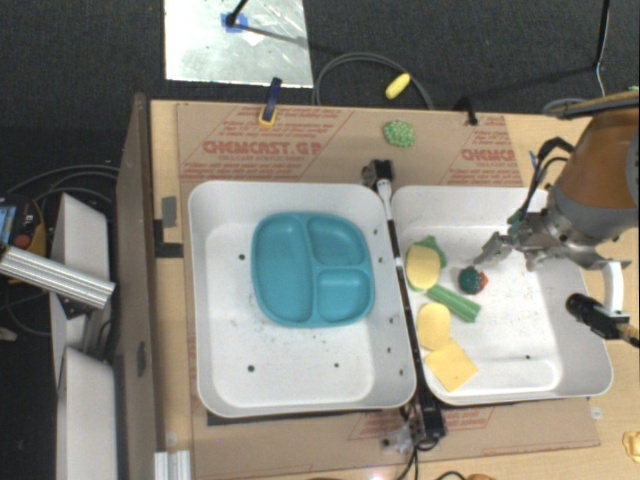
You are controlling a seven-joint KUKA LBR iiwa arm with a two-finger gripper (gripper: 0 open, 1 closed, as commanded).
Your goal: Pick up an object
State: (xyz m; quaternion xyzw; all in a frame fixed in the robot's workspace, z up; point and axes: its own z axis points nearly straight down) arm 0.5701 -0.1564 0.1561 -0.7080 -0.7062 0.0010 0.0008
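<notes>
My gripper point(513, 252) hovers over the right bin point(575, 368), near its right half, with the fingers spread open and nothing between them. Just left of its nearer fingertip point(487, 256) lies a small dark green and red ball point(472, 279). Further left are a yellow fruit with a green leaf point(423, 265), a green stick point(456, 303), a round yellow piece point(433, 324) and a yellow square block point(452, 366), all along the bin's left side.
A teal divided plate point(311, 268) lies in the left bin point(225, 368). On the cardboard behind the bins sit a green knobbly ball point(399, 133) and a blue and yellow clamp point(270, 104). A yellow object point(398, 86) lies on the floor beyond.
</notes>
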